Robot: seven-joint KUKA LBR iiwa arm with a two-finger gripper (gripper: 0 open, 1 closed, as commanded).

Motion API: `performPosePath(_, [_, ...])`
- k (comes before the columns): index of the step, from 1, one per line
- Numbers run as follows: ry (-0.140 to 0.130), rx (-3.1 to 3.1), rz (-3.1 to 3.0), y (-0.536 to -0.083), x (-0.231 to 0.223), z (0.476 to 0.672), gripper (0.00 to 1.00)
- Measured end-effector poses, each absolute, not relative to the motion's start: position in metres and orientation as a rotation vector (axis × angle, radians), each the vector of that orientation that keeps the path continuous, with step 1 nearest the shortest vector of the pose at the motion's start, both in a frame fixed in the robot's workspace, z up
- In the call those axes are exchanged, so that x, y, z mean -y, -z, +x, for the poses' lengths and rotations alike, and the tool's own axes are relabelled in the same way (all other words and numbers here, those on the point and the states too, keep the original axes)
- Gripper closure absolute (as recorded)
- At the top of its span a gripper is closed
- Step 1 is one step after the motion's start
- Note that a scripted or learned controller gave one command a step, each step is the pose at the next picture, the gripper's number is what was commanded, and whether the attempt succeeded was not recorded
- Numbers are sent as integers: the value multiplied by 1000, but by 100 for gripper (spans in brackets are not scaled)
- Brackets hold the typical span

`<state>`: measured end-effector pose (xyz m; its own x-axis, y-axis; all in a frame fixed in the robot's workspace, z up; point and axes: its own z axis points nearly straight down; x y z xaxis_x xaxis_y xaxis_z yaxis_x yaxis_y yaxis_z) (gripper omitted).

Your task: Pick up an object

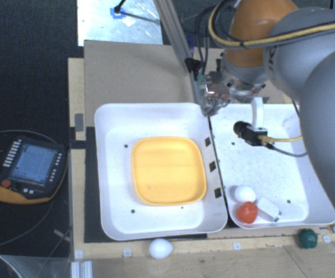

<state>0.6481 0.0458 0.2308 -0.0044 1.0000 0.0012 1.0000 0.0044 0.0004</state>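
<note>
My gripper [212, 101] hangs over the far end of the divider between the two bins, under the orange wrist band [257, 25]. I see nothing held in it. In the right bin [283, 155], at its near left corner, lie a white ball [244, 194], a red ball [247, 212] and a small white block [268, 209], close together. A square yellow plate [168, 169] lies flat in the middle of the left bin [112, 155]. The gripper is well away from all of these, toward the back.
A white egg-shaped object [160, 248] sits on the bench in front of the left bin. A dark green ball [308, 238] rests outside the right bin's near right corner. A teach pendant [28, 169] lies far left. A black cable fitting [248, 133] hangs over the right bin.
</note>
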Motion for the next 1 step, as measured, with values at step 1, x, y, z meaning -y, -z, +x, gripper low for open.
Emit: performPosePath(1, [3, 2225, -2219, -239, -93, 650, 100])
